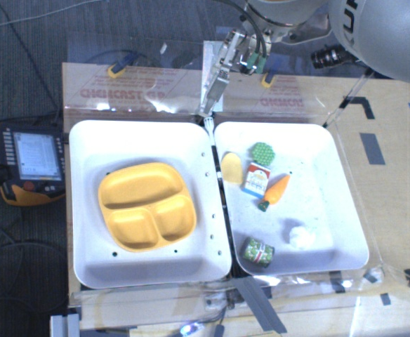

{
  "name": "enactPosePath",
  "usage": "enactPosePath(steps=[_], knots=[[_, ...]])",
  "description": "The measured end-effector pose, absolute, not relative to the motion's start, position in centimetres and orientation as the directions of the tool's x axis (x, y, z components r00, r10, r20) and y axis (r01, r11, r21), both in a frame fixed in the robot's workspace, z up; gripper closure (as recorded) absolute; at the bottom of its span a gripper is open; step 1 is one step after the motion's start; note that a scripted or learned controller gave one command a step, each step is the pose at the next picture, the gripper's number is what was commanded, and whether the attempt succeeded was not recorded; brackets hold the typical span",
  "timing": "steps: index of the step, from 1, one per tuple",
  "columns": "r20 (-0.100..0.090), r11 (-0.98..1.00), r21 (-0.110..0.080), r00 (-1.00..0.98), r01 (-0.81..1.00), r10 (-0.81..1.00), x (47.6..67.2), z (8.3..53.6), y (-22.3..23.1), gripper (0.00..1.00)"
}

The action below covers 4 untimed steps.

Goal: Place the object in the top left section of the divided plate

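Nearest the camera, in the right bin (345,188), we saw a small green-wrapped item (259,252) by the front wall and a pale white object (302,237) just beyond it. Further in lay the carrot (276,191), tilted, with its green end touching or almost touching a small red-and-white carton (257,180); a yellow rounded piece (231,166) sat just beside the carton against the dividing wall, and a green dotted item (262,152) lay behind the carton. The task did not name which of these was meant, so we could not tell.

In the left bin (82,188) the yellow divided plate (147,206) rested slightly askew, its one long section toward the far side and two smaller ones toward us (so which counts as top left needs care).

Farthest back, the gripper (212,104) hung above the far rim where the two bins meet, well apart from every object and carrying nothing; whether its jaws stood apart or closed we could not tell.

We judged the pick had not yet begun. To do it well, we would have chosen an isolated piece, such as the white object, since the carton cluster was crowded. We would have descended straight over its middle, closed across its narrow side, then lifted clear of the dividing wall before crossing to the plate.
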<state>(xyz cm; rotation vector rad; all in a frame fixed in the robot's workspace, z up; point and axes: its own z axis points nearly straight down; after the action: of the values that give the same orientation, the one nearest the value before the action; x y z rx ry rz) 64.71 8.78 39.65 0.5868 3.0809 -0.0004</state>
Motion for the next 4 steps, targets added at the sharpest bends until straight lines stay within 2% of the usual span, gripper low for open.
enactPosePath(steps=[1, 3, 4], knots=[[-0.005, 0.943, 0.000, -0.943, 0.332, 0.332, 65.6, 43.5, 7.9, 0.00], [-0.005, 0.944, 0.000, -0.943, 0.331, 0.331, 65.6, 43.5, 7.9, 0.00], [-0.004, 0.971, -0.002, -0.971, 0.238, 0.238, 62.3, 42.6, 3.1, 0.00]])
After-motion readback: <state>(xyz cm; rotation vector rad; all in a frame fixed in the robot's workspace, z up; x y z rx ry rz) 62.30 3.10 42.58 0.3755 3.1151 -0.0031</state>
